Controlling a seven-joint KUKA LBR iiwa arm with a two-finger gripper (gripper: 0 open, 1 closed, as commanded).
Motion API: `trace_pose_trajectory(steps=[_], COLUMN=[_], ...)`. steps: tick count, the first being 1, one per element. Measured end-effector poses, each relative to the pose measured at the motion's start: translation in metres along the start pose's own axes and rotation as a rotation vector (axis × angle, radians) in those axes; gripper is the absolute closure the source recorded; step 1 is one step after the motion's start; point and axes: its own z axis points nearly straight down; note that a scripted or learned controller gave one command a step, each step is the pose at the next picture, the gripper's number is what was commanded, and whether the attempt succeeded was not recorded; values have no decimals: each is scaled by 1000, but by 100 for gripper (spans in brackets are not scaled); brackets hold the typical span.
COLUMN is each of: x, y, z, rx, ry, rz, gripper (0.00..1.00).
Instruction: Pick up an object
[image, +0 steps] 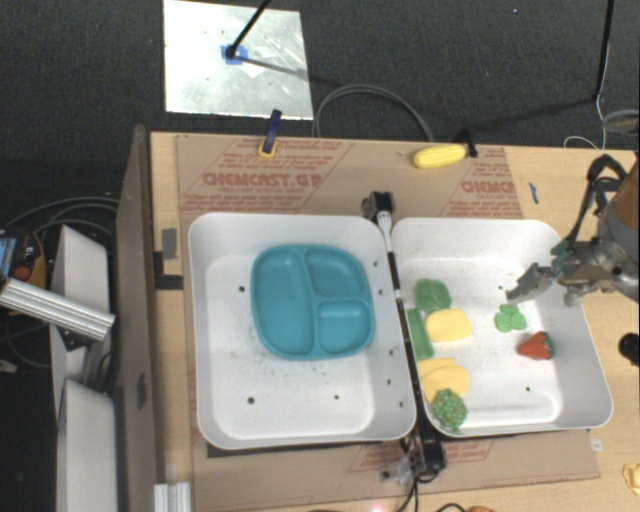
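Note:
The right bin holds toy foods. A small green broccoli piece and a red strawberry lie near its right side. By the divider sit a green leafy piece, a yellow piece, a green strip, another yellow piece and a larger broccoli. My gripper reaches in from the right and hangs just above and to the right of the small broccoli. Nothing shows in its grasp.
The left bin carries a blue divided plate. A yellow object lies on the cardboard behind the bins. A black clamp sits at the top of the divider between the bins.

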Motion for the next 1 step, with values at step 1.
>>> trace_pose_trajectory(steps=[1], x=[-25], y=[33], z=[141], rx=[2], ry=[0], rz=[3], gripper=[0])
